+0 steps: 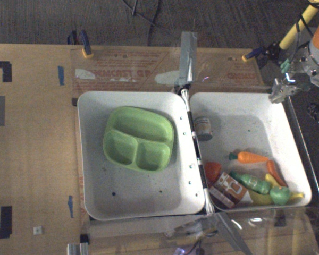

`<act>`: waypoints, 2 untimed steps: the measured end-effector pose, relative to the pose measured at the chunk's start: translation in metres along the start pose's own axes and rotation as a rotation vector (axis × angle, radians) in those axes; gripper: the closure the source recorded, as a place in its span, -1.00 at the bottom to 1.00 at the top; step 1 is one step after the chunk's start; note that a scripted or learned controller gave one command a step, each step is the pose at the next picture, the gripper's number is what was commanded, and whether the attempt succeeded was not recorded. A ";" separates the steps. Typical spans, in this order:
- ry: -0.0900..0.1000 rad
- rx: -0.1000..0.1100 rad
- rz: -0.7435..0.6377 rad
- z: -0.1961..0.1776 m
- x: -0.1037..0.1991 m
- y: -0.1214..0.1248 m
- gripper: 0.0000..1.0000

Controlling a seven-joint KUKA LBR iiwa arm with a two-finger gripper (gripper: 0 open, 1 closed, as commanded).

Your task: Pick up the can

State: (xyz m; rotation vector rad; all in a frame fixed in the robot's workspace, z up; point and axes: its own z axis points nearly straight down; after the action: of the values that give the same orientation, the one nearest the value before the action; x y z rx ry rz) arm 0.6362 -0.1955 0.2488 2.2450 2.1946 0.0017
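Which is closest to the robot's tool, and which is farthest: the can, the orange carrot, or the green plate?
Measured from the tool, at the right bin's top right corner, in the camera view:
1. Orange carrot, in the right bin, lower middle.
2. Can, by the right bin's left wall; fairly close to the carrot's rank.
3. Green plate, in the left bin.

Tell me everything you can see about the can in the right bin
The can is a small cylinder with a dull grey, metallic-looking body and a paler band around its middle. It seems to stand roughly upright on the floor of the right bin, hard against that bin's left wall, beside the divider between the two bins. It sits apart from the toy food heaped in the bin's near corner. Nothing is gripping it. Any label print is too blurred to read.
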 end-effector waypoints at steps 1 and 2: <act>0.001 0.003 -0.021 0.103 -0.022 0.021 1.00; -0.003 -0.005 -0.132 -0.026 -0.025 0.033 1.00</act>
State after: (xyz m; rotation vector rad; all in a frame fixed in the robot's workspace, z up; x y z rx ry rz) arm 0.6682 -0.2212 0.2751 2.0919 2.3336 0.0036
